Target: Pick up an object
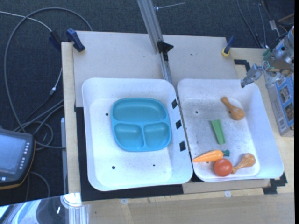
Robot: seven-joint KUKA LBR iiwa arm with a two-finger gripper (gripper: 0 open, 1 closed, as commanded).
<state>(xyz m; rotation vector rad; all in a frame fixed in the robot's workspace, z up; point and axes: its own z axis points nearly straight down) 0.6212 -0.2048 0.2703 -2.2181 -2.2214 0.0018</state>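
The right bin [266, 125] holds several toy foods. A brown drumstick [232, 108] lies near its back, a green block [217, 131] in the middle, and an orange carrot [209, 156], a red tomato [223, 167] and a second brown drumstick [245, 161] along the front. My gripper [248, 77] hangs over the bin's back right corner, above and to the right of the first drumstick, with nothing seen in it. The arm's wrist [280, 55] is at the view's right edge.
The left bin [98, 162] carries a blue divided plate [140, 124]. A metal pole [152, 17] slants down to the divider between the bins. Blue clamps [74, 38] grip the bench's back corners. Cables and a handheld pendant [14, 160] lie on the floor at left.
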